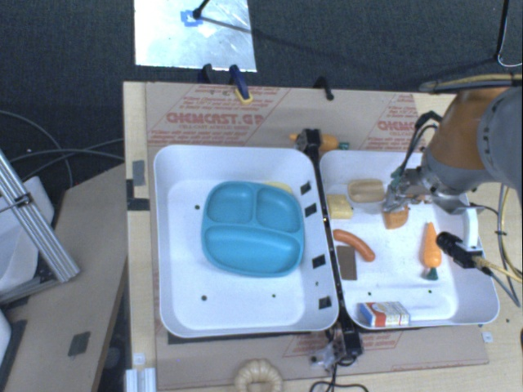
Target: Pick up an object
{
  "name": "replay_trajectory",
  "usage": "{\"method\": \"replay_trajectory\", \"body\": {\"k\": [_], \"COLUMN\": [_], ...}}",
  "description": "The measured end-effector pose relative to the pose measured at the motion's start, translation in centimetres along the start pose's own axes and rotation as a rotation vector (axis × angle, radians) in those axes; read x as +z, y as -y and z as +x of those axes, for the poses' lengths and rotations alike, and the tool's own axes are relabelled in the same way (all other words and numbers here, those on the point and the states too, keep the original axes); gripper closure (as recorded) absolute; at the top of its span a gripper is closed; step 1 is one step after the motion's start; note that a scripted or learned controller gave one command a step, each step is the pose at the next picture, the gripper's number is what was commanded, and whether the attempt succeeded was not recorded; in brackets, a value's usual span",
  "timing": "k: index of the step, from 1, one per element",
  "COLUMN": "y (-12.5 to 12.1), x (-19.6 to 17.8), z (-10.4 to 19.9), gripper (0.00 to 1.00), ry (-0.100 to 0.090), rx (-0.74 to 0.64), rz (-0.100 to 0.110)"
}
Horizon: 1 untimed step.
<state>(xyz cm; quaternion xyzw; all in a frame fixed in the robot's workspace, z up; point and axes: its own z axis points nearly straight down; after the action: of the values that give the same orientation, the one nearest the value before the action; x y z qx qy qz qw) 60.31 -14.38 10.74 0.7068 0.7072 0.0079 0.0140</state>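
The right bin holds several toy foods. My gripper hangs low over the bin's upper middle, directly above a small orange-brown piece and touching or nearly touching its top. A tan bread roll lies just left of the gripper, with a pale yellow block further left. A red sausage and a dark brown bar lie below them. An orange carrot sits to the right, and a small printed box rests at the front edge.
The left bin carries a blue divided plate, with a yellow bit peeking out behind it. A black divider with clips runs between the bins. The arm comes in from the upper right, and cables trail over the right rim.
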Motion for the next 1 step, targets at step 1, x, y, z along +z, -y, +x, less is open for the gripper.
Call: {"method": "replay_trajectory", "body": {"k": [1], "y": [-0.03], "x": [-6.41], "z": [0.11], "gripper": [1.0], "ry": [-0.007], "rx": [-0.004], "rz": [0.024]}}
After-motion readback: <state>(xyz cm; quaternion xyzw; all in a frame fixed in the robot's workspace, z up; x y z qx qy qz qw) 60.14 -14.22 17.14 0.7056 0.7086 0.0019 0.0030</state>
